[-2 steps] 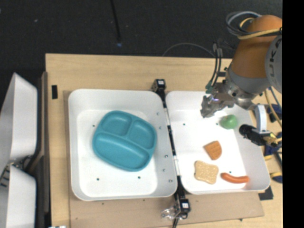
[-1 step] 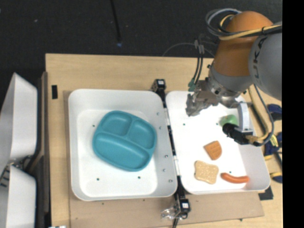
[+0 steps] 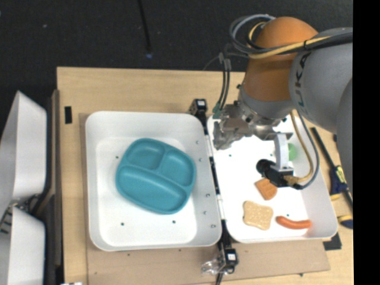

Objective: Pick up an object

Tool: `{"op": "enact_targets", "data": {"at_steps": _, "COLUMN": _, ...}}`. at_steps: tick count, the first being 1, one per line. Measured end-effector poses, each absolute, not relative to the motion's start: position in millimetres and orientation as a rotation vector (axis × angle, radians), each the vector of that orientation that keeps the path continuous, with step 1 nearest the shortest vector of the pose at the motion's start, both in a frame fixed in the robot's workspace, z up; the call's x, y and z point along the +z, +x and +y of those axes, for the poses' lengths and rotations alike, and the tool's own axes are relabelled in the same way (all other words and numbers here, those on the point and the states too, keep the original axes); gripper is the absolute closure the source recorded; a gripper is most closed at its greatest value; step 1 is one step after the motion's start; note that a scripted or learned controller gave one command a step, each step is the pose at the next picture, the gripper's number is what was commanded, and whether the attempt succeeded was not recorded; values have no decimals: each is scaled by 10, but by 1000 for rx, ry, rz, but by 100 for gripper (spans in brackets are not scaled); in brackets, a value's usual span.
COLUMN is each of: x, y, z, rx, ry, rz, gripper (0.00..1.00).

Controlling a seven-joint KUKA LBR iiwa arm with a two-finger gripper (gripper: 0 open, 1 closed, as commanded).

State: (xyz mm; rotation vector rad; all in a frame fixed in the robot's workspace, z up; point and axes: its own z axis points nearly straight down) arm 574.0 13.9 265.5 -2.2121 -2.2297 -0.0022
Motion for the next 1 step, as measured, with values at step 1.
{"op": "enact_targets", "data": {"at_steps": 1, "x": 2689, "y": 5711, "z": 652, "rx": -3, "ry": -2212, "rz": -2231, "gripper": 100}}
